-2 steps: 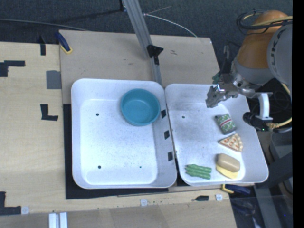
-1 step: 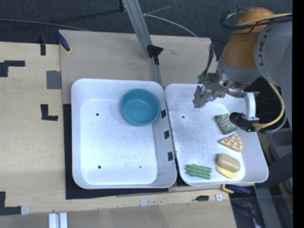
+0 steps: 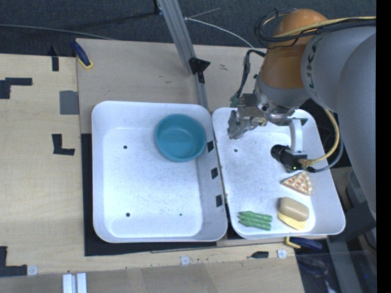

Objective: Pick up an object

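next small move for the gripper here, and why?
Probably shift the gripper toward the near end of the right bin before descending. It sits over the bin's far left corner, above bare floor, with nothing between its fingers. The green beans, the yellow sponge-like block and the pizza slice all lie at the near end.

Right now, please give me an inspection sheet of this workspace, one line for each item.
Surface: wooden bench with two white bins side by side.
Job's things: blue bowl in left bin; pizza slice toy, tan block and green beans in right bin.
Clutter: black tape marks on the bench.
Gripper: gripper above the right bin's far left corner, holding nothing seen.
Cables: black cables looped on the arm; yellow cable at its side.
Surroundings: slanted metal bar; dark floor beyond.
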You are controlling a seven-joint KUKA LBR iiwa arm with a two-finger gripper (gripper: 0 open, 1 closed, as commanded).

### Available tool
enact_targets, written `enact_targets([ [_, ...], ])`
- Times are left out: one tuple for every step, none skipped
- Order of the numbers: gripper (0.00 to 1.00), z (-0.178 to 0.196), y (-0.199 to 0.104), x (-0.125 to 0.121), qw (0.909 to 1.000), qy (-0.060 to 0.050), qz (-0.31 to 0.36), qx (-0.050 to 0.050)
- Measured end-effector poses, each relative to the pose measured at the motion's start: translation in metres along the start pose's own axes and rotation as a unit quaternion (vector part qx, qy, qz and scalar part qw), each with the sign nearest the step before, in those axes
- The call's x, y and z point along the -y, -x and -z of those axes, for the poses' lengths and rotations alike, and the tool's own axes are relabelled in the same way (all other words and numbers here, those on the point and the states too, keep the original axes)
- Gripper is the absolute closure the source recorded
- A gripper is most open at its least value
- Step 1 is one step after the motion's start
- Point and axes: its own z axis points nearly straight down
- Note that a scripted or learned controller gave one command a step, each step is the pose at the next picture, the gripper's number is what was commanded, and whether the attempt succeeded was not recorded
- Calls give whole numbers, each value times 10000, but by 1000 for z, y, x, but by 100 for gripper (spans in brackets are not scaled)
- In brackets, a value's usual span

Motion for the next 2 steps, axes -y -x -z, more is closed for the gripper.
enact_targets([
  [100,3,-43,9,10000,-3,-1,0],
  [100,-4,-102,16,10000,-5,7,1],
])
